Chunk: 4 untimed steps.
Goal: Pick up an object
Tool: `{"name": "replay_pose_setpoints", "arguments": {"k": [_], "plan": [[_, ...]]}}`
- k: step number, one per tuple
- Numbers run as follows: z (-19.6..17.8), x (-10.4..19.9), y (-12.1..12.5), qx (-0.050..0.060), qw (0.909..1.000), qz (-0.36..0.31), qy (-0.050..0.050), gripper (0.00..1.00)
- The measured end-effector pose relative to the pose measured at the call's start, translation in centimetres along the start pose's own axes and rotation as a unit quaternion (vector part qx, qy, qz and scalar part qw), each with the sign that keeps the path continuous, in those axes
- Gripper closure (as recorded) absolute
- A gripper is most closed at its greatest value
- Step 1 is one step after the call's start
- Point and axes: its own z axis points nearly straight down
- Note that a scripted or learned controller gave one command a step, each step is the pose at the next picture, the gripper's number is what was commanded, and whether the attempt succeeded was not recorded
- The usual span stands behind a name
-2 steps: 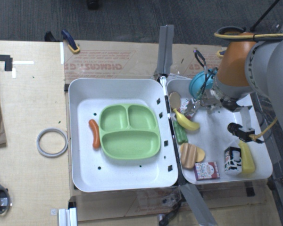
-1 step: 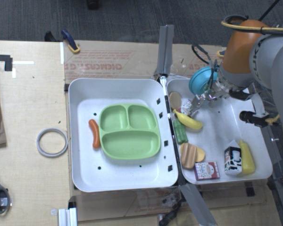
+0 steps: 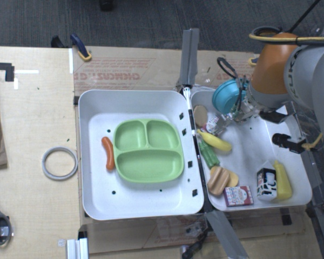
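Hand [image 3: 238, 114] low in right bin [image 3: 259, 144], pinching blue bowl [image 3: 225, 96] rim — lift straight, slowly, clear of banana [image 3: 216, 141].

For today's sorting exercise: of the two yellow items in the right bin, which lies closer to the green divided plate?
The banana, lying by the bin's left wall next to the plate's bin; the other yellow item sits near the far right corner.

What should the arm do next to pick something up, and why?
Probably a short straight lift. The gripper sits low in the right bin beside the blue bowl, near the bin's far corner. Whether it holds the bowl is unclear; raising it a little would show.
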Motion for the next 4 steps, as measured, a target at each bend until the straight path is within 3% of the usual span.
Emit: {"name": "replay_pose_setpoints", "arguments": {"k": [1, 2, 3, 4], "plan": [[-1.0, 0.1, 0.2, -0.003, 1.0, 0.0, 0.001, 1.0], [-5.1, -9.3, -1.2, 0.005, 0.998, 0.063, 0.004, 1.0], [0.7, -6.0, -0.8, 0.02, 0.9854, 0.169, 0.005, 1.0], [1.0, -5.4, -0.4, 0.018, 0.9858, 0.167, 0.009, 0.0]]}}
